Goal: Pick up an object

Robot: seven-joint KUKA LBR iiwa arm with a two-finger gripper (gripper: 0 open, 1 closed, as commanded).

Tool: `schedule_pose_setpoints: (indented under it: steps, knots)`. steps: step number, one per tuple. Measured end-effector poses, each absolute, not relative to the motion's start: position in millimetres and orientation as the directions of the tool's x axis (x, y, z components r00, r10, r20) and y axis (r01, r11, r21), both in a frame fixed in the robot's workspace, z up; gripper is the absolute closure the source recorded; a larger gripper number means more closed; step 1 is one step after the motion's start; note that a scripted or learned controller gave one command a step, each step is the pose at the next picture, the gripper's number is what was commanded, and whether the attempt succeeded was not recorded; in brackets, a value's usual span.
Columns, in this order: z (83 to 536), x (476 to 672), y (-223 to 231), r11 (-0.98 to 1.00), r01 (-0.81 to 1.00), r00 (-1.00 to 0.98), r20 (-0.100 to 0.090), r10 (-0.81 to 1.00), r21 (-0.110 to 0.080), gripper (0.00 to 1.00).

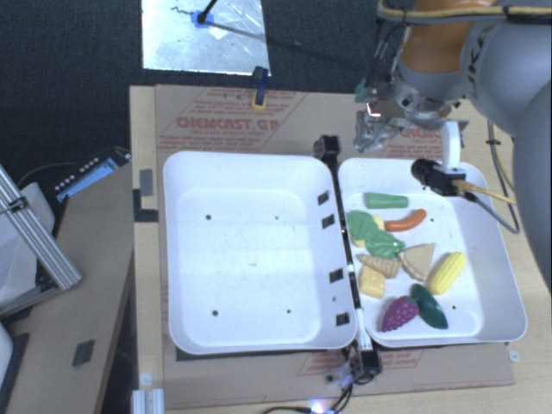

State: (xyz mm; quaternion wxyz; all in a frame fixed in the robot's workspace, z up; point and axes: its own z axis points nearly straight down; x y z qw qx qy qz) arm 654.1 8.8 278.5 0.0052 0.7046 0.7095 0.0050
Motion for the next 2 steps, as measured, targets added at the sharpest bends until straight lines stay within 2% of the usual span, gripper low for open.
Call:
schedule_pose_setpoints:
  steps: [1,2]
  knots:
    - [446.9,669.9,-3.1,0.006,1.000,-0.006,-0.001,1.000,0.022,1.00]
    - [461.3,668.7,33.6,0.007,1.000,-0.007,0.001,1.000,0.005,1.00]
